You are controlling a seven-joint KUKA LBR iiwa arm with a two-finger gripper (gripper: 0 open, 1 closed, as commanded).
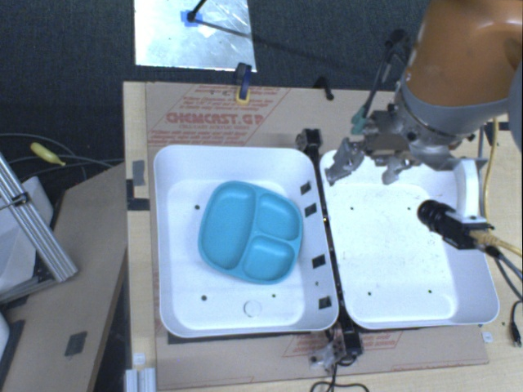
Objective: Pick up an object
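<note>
- Here's the arm (466, 47), grey with its broad orange band, coming in over the far right corner of the bench.
- The gripper (368, 168) hangs over the far left corner of the right bin (409, 309), close to the seam where the two bins meet.
- Its two metal fingers (340, 163) look spread apart, and nothing sits between them.
- The blue divided plate (249, 231) is the one thing here to pick. It lies flat in the middle of the left bin (176, 300), turned slightly askew to the bin's edges.
- It has three compartments: one large on the left, two smaller on the right.
- The plate and the gripper are well apart, with the seam between the bins lying between them.
- The floor of the right bin shows small dark specks.
- A black cylinder (441, 219) juts over the right edge of that bin, below the wrist, with cables trailing off to the right.
- A row of black clips (315, 235) runs down the seam between the bins.
- Beyond the far edge of the bins, cardboard with red lettering (214, 114) covers the bench, with a yellow-and-blue clamp (243, 84) at its far edge.
- A shiny silver sheet (192, 23) lies on the dark floor beyond the bench.
</note>
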